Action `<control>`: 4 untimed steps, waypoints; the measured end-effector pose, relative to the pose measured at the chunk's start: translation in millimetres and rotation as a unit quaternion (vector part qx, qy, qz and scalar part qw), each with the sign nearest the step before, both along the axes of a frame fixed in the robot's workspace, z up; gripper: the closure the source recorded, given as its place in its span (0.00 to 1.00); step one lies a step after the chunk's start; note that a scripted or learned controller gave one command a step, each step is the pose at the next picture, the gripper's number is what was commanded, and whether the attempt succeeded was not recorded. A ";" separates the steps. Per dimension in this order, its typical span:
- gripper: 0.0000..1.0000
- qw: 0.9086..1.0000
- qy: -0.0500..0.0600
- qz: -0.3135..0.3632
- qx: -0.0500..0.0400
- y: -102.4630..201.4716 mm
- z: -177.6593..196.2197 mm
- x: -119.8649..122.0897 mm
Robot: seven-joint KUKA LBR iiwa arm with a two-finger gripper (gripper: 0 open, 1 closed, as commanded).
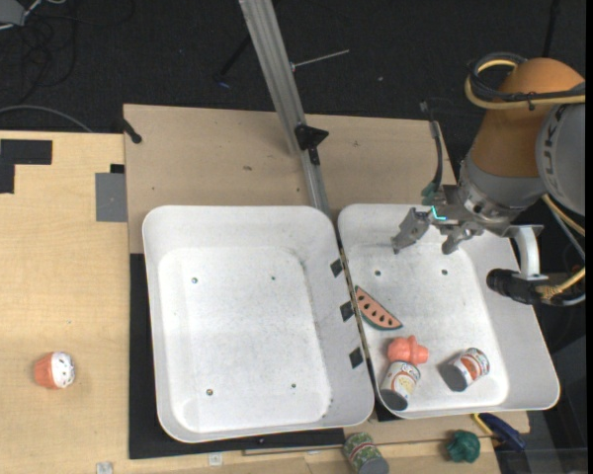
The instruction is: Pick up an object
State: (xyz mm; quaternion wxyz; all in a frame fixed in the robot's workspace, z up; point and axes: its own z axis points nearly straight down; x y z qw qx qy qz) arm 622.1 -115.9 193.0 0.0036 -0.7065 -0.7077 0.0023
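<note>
While the tool (430, 233) hangs spread and empty over the upper part of the right bin (519, 309), the watermelon slice (378, 311), red toy (406, 349) and two cans (401, 377) crowd the lower part; descending there risks nudging neighbours or grabbing none.

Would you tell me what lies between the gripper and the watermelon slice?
Bare white bin floor separates the gripper from the watermelon slice in the camera view.
</note>
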 end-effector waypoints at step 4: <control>0.00 1.000 -0.003 -0.001 -0.001 5.6 -101.9 -0.2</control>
